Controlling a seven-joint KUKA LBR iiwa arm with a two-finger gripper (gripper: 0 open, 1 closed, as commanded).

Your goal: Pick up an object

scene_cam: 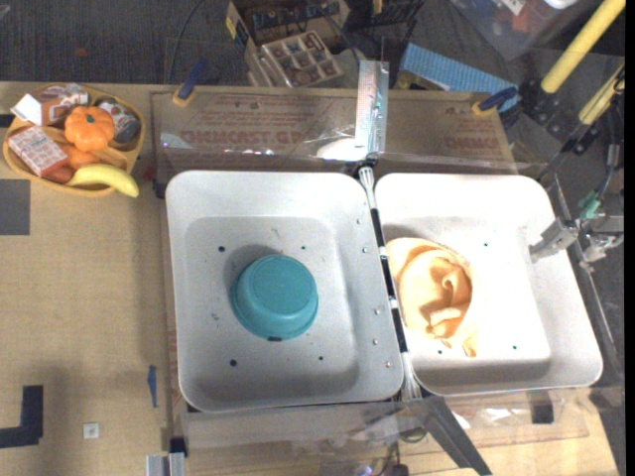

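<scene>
The smooth, round teal plastic bowl sits upside down in the middle of the left shallow white bin, with bare floor open all around it. In the right shallow white bin, a crumpled orange cloth lies bunched against the left wall by the divider, leaving the right half open. At the right bin's far edge, the metallic end effector is partly cut off and blurred; I cannot tell its state. A basket of toy fruit rests on the wooden desk at the upper left.

bowl in left bin | cloth in right bin
</scene>
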